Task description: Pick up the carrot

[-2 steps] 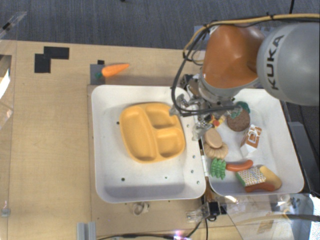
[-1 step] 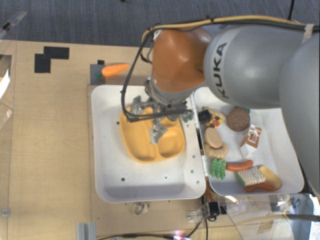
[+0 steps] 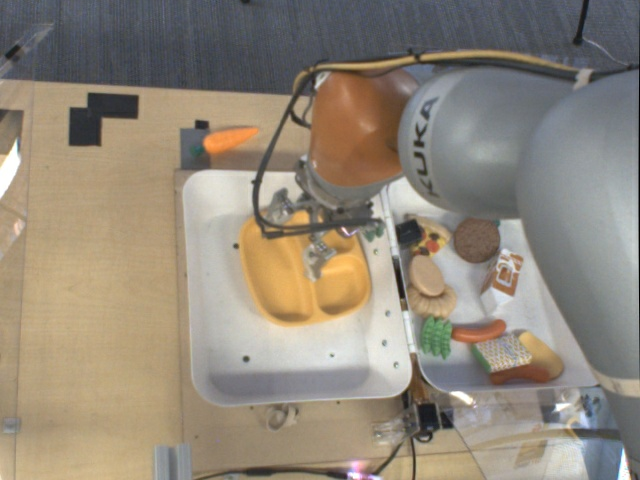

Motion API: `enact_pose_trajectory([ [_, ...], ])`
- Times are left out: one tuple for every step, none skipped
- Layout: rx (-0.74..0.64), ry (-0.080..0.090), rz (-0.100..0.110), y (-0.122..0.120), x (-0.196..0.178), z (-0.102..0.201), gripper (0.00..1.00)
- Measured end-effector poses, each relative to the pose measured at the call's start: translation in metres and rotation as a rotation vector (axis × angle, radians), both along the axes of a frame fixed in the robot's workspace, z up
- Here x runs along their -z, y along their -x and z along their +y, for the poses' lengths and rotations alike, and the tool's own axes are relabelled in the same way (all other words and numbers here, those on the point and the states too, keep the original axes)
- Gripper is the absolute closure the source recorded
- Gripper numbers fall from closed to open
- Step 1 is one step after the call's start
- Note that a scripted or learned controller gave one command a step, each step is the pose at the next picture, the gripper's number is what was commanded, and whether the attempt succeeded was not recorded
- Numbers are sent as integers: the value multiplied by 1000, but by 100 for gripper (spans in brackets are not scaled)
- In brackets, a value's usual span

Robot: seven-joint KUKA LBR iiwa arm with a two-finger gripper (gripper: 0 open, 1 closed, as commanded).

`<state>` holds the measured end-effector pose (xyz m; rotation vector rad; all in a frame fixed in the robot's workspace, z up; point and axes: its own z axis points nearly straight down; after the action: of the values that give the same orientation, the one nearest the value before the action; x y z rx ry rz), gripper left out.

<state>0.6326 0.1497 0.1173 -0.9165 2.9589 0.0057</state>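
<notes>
Whether the jaws stand open or closed we cannot tell; the gripper (image 3: 322, 253) hangs over the yellow divided dish (image 3: 300, 278) in the left bin (image 3: 215, 298). Nearest us, in the right bin (image 3: 470, 378), we see a green piece (image 3: 435, 336), a red sausage (image 3: 478, 331) and a brown round patty (image 3: 476, 239). Farther off, the grey arm (image 3: 500, 148) with its orange band (image 3: 350, 128) reaches in. Farthest, the carrot (image 3: 230, 139) lies on the bench (image 3: 100, 268) beyond the left bin, outside it.
</notes>
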Motion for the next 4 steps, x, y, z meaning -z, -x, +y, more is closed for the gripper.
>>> enact_pose_trajectory([
  [0, -5, -8, -2, -12, 2, 100],
  [-41, 8, 21, -25, -65, 43, 100],
  [-74, 17, 19, 5, -127, -32, 100],
  [-81, 14, 28, 7, -122, -27, 0],
])
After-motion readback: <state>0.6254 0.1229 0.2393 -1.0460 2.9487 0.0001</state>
